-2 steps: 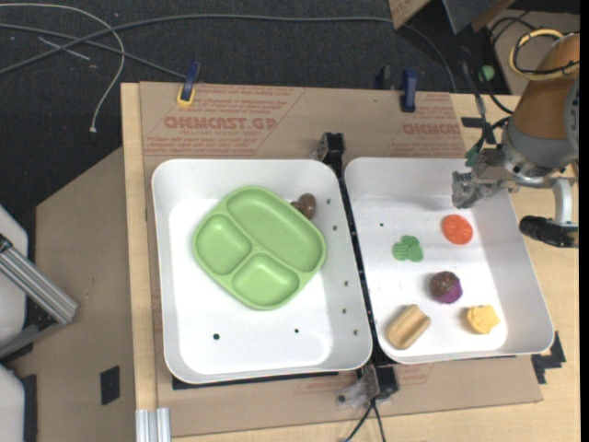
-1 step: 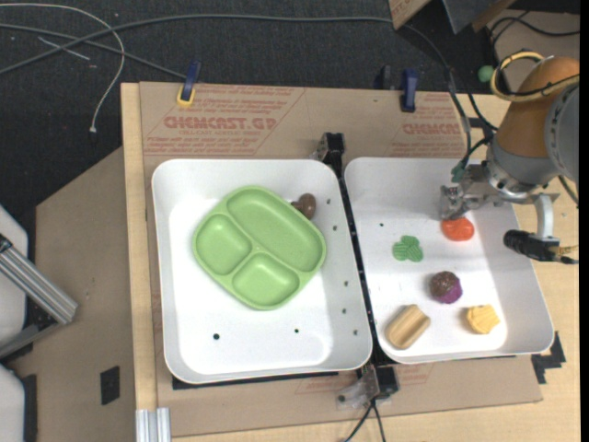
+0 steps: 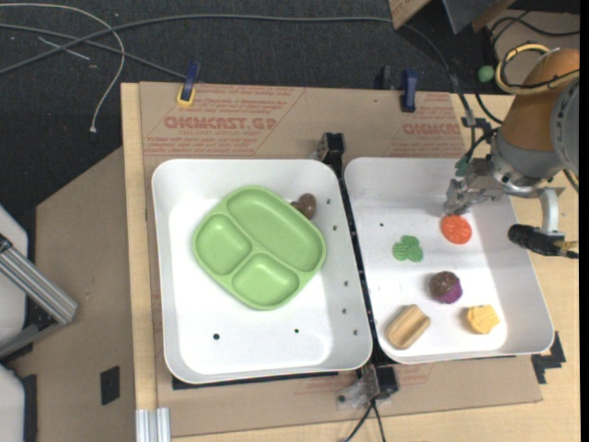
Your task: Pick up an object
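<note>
Gripper [image 3: 457, 201] poised just above the orange-red ball [image 3: 456, 230] near the right bin's [image 3: 515, 339] far edge, finger state indeterminable; nothing lifted yet, so grasp and lift remain.

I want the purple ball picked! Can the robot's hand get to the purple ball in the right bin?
Probably yes. The hand hangs over the right bin, just above the orange-red ball. The purple ball sits apart from its neighbours with nothing on top, so the way looks free.
</note>
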`<action>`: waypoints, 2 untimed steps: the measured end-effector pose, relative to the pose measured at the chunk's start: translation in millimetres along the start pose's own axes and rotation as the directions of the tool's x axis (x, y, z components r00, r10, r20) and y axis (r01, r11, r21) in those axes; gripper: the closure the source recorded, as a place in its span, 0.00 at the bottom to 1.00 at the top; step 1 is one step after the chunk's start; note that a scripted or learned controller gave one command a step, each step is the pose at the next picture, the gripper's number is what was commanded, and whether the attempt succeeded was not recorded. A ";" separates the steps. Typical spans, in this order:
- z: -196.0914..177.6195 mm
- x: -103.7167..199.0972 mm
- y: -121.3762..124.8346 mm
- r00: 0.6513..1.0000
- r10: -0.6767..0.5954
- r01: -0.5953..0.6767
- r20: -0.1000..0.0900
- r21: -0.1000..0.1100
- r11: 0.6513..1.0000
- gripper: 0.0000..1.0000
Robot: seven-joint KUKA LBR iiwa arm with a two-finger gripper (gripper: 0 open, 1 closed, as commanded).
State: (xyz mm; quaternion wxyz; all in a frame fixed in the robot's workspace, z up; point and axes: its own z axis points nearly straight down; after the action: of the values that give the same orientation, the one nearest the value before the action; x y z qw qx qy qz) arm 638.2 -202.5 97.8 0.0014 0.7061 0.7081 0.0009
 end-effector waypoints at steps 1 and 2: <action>-45.3 -2.0 -2.3 1.000 0.003 -0.003 0.001 -0.003 1.000 1.00; -94.4 -10.3 -2.9 1.000 0.003 -0.003 0.002 -0.004 1.000 1.00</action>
State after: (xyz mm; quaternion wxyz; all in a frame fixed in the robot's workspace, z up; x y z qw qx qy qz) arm 635.0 -212.7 192.2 0.0037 0.7070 0.7072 0.0016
